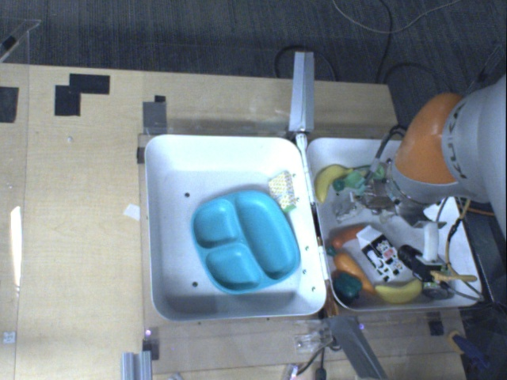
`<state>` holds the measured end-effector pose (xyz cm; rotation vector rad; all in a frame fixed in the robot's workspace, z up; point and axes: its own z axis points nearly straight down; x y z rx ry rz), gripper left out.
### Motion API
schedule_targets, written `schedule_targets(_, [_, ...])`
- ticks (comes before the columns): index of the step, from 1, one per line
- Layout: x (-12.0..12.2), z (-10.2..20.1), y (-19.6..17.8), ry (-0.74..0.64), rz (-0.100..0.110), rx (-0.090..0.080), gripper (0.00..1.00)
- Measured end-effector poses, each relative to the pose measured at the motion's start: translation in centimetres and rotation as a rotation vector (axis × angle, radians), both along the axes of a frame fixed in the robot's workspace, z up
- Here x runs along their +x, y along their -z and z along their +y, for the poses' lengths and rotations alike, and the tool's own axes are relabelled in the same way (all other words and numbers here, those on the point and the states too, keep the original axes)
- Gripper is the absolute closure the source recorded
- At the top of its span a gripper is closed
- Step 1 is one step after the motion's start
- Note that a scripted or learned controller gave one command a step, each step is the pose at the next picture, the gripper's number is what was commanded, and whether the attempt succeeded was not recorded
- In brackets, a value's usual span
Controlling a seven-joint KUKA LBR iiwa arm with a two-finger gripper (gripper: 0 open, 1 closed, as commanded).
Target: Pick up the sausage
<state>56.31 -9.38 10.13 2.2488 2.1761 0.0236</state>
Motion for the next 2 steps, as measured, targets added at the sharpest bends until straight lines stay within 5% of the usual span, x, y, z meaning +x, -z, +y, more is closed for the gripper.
schedule_targets(1, [-0.6, 0.6, 1.2, 0.020, 0.006, -0.003, 0.00])
schedule_targets(2, [-0.4, 0.7, -0.1, 0.017, 0.000, -0.001, 1.00])
